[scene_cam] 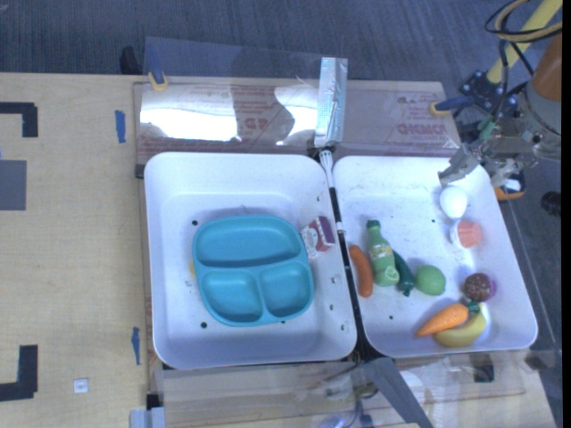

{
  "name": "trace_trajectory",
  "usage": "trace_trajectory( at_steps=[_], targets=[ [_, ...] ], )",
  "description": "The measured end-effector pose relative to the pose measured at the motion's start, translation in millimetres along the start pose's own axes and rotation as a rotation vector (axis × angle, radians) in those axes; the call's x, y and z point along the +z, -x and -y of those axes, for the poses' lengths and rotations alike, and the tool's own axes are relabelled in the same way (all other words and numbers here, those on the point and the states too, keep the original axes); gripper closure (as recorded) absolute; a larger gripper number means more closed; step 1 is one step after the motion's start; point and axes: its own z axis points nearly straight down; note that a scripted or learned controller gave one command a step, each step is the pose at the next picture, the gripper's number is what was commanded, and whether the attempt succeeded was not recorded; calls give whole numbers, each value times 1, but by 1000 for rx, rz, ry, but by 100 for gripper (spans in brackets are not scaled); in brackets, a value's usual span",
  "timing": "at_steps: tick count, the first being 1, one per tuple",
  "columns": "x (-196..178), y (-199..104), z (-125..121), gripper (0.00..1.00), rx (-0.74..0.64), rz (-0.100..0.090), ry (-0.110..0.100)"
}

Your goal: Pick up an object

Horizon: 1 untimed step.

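Camera view: carrot (pixel 443 319) lengthwise left-right, tip toward lower left.

Even, bright overhead light; strong glare on the clear panel (pixel 241 105) behind the bins (pixel 169 185) (white interiors nearly washed out). Soft shadows, mild overall blur, grainy detail.

The bench (pixel 71 239) is pale wood, filling the left and middle of the frame. Two white bins sit on it side by side, touching along their inner edges: the left bin (pixel 169 266) at centre, the right bin (pixel 513 328) toward the lower right. Black marks (pixel 25 119) and blue tape (pixel 119 125) lie on the wood at left. A clear sheet (pixel 223 105) lies just above the bins.
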Motion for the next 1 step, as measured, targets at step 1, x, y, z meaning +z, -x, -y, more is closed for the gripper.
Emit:
trace_trajectory(
  at_steps=[1],
  targets=[
    [83,-84,29,0,-39,-2,-6]
  ],
)
